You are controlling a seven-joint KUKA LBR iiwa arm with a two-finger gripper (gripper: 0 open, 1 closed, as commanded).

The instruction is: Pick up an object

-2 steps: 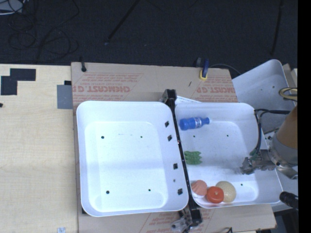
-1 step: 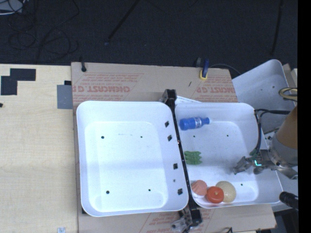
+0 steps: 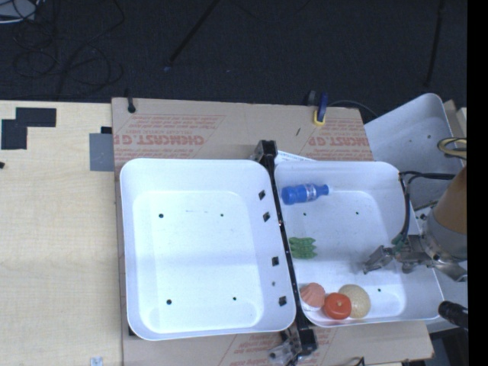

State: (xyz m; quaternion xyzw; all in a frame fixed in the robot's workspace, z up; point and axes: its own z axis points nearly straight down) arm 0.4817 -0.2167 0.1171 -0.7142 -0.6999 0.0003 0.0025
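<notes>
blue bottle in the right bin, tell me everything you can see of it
The blue bottle is small, looks like plastic, and has a deep blue body with a paler, whitish cap end pointing toward the right. It lies on its side, slightly tilted, on the floor of the right bin near that bin's far left corner, close to the divider between the bins. Nothing touches it besides the bin floor; the gripper is well away, nearer the bin's right side.

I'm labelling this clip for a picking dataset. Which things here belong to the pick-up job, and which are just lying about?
Job:
tool
blue bottle
green toy
red round object
pink object
tan ball
right bin

Lying about:
left bin
cardboard sheet
yellow and blue clamp
</notes>
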